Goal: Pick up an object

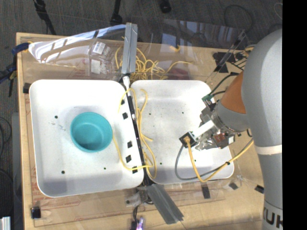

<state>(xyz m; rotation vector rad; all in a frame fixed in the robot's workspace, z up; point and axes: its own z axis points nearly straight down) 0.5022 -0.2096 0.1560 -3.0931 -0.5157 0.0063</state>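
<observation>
- Sitting upright in the left bin (43, 171), a little left of its middle, the teal bowl (91, 131) is the one loose object seen; nothing touches it.
- The right bin (168, 169) is seen to hold no loose object, just specks on its floor and yellow cable draped along the divider (130, 128) between the bins.
- The jaws (207, 140) are placed low over the right bin's right side, well apart from the bowl, with the arm (261, 95) reaching in from the right.
- A failed try is judged likely if the jaws close where they are, since nothing lies beneath them to be caught.
- A snag is also judged possible: yellow and grey cables hang from the wrist and loop over the bin's near edge, and could be dragged during a move across the divider.
- How far the jaws are open cannot be told; they are hidden among wrist hardware, and nothing is seen held.
</observation>
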